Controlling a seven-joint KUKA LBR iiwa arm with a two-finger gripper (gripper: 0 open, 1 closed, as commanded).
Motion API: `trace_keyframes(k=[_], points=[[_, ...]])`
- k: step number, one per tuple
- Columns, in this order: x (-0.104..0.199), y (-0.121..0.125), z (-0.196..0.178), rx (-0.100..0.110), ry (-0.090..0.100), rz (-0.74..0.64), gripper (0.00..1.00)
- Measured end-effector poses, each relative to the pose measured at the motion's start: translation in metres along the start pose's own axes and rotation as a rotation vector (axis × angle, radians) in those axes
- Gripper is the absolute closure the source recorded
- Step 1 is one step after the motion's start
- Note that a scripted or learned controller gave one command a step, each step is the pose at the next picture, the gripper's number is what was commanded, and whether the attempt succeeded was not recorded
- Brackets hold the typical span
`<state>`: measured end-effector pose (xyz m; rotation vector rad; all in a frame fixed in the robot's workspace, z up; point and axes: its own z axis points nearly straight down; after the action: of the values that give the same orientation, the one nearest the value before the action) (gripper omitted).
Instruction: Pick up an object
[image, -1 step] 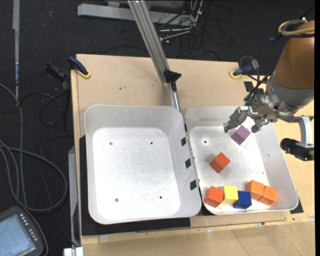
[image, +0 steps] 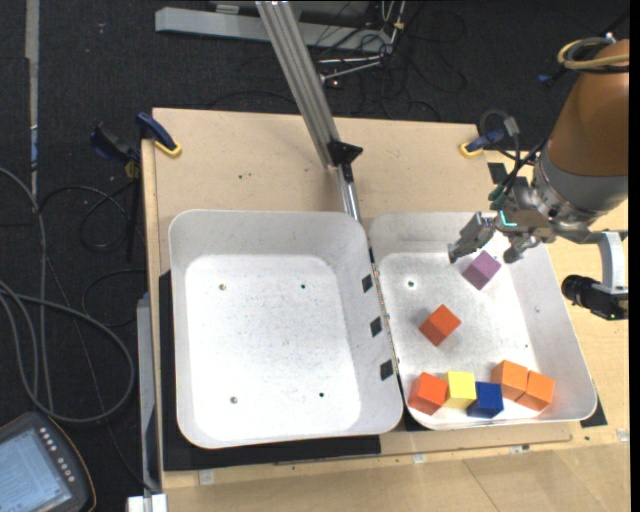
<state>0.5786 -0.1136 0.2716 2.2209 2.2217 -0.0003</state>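
Camera view: tan bench (image: 260, 160) carries two white bins, left bin (image: 262, 325) and right bin (image: 560, 330). Grey arm (image: 590, 120) reaches in from right; gripper (image: 491, 243) over the right bin's far part, jaws spread, a purple block (image: 483, 269) just below them, between the tips, grip unclear. Orange cube (image: 439, 325) mid-bin. Near wall row: orange (image: 429, 392), yellow (image: 461, 386), blue (image: 488, 399), two orange blocks (image: 524, 383).
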Motion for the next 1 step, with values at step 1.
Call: trace_keyframes(k=[1], points=[[0.0045,-0.0004,0.0638,0.007,0.001,0.001,0.00]])
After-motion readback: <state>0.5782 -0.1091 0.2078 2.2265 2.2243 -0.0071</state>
